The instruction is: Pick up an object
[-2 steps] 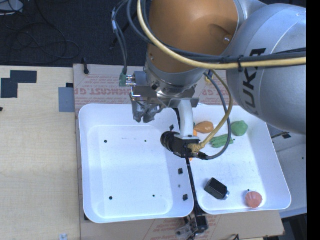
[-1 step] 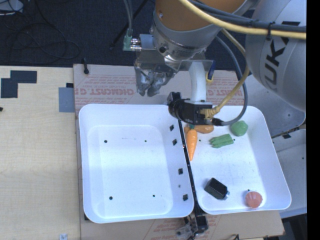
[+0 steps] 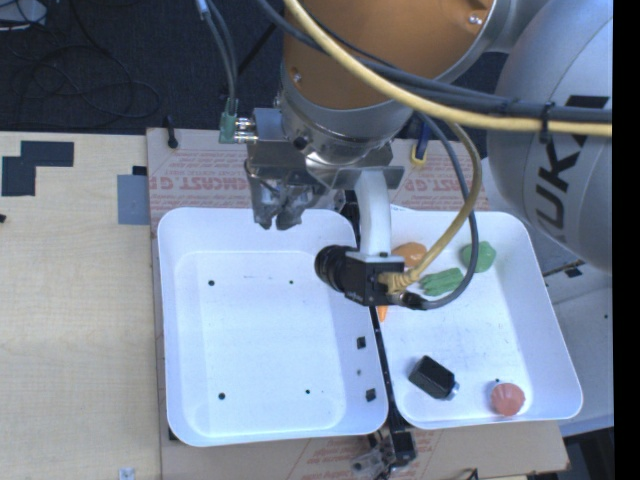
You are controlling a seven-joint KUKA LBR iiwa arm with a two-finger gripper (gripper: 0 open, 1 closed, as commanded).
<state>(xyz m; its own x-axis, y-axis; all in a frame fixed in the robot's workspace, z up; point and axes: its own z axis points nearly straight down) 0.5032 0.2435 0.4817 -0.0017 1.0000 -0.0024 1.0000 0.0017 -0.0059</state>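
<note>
You're pre-grasp: gripper up over left bin back rim, jaw state can't tell, nothing held; next, swing to right bin & drop on black block

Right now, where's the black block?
The black block lies in the right bin, near its front edge, just left of the small red ball.

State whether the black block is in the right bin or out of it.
In. The black block lies on the right bin's floor, near its front, beside the red ball.
</note>
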